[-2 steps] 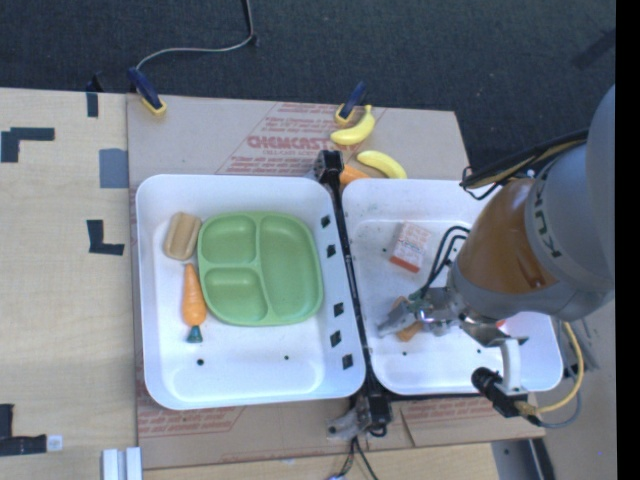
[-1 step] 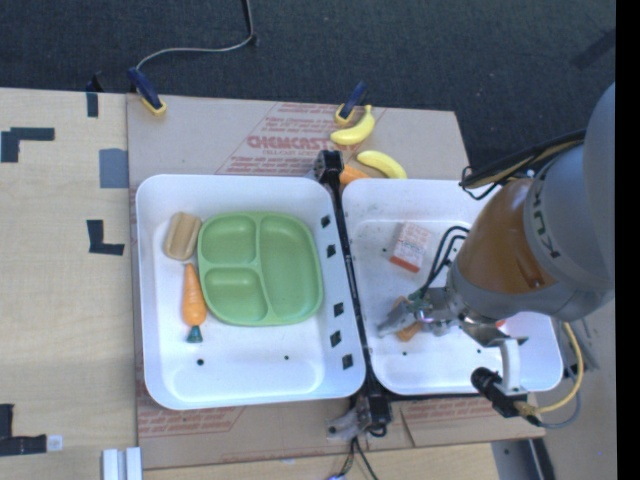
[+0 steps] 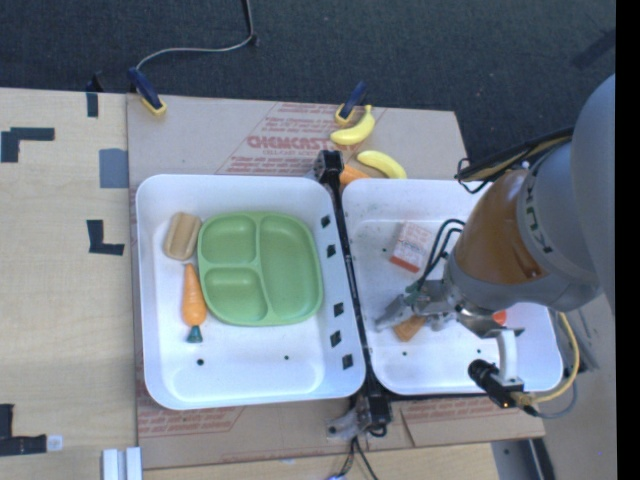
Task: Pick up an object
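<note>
Inside right bin (image 3: pixel 440 376), gripper (image 3: pixel 400 315) over orange item (image 3: pixel 407 329).

A: Glossy plastic on that green tray (image 3: pixel 262 268), smooth white bins (image 3: pixel 160 368).
B: Matt cardboard (image 3: pixel 290 133) beneath, dark rough carpet (image 3: pixel 400 28) beyond. Arm (image 3: pixel 590 198) smooth grey.

Red "CHEMCAST" lettering is printed on the cardboard sheet (image 3: pixel 290 143) beneath the bins.
</note>
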{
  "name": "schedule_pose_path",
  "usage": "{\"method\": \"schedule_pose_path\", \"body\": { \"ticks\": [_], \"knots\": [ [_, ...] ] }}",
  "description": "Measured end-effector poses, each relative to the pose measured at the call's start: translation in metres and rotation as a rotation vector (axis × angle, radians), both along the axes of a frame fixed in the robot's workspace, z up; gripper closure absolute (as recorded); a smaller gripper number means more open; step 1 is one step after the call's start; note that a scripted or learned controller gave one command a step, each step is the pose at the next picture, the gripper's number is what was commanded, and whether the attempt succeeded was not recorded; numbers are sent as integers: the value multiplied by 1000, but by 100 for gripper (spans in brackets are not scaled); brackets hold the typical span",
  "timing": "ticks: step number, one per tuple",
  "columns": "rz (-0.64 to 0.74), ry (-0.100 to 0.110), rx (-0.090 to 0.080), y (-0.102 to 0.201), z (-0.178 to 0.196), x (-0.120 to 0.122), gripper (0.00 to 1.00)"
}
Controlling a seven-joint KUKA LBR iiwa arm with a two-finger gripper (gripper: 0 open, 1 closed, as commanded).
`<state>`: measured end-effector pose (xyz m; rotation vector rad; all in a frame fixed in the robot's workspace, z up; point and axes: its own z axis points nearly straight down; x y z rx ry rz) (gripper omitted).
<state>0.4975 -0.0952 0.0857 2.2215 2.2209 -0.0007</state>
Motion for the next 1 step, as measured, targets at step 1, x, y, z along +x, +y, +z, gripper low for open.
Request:
{"method": "schedule_pose_path", "body": {
  "ticks": [1],
  "knots": [
    [0, -2, -3, -1, 10, 0, 100]
  ]
}}
